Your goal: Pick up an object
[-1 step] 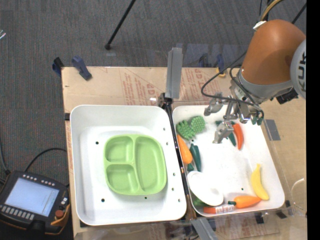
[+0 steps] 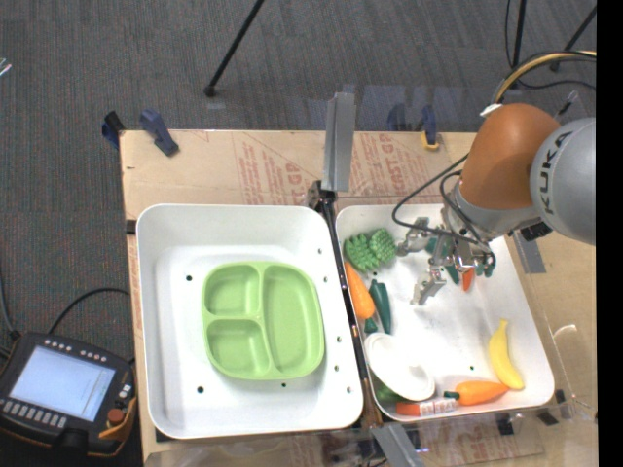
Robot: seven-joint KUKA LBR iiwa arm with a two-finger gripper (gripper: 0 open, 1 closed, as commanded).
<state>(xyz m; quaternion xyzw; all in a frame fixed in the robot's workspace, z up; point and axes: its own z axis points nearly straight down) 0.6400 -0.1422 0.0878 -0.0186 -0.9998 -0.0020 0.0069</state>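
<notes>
Several toys lie in the right bin (image 2: 531,309), and any one of them would serve, since the task names no particular object. Nearest the claw (image 2: 440,272) is a small orange-red piece (image 2: 468,278) just beside its fingers; we cannot tell whether it is being touched or merely passed over. We cannot tell either whether the claw is open or closed, for the wrist hides part of it and the metal parts blur together, and we see nothing plainly caught between the fingers.

Left of the claw, a green bristly toy (image 2: 370,250) sits against the bin's left wall, with an orange carrot (image 2: 359,293) and a dark green piece (image 2: 381,305) just below it. A white bowl (image 2: 399,366) lies near the front, a banana (image 2: 502,356) toward the right wall, and a second carrot (image 2: 481,392) and a red-and-white tube (image 2: 428,408) along the front edge.

We judge the step to be the descent or the grasp itself: the arm (image 2: 521,168) hangs low over the back middle of the bin. The next move, as we read it, calls for a firm close on one item and a straight lift, keeping clear of its neighbours.

The left bin (image 2: 156,261) holds a green divided plate (image 2: 263,321). Both bins rest on the surface (image 2: 224,163).
</notes>
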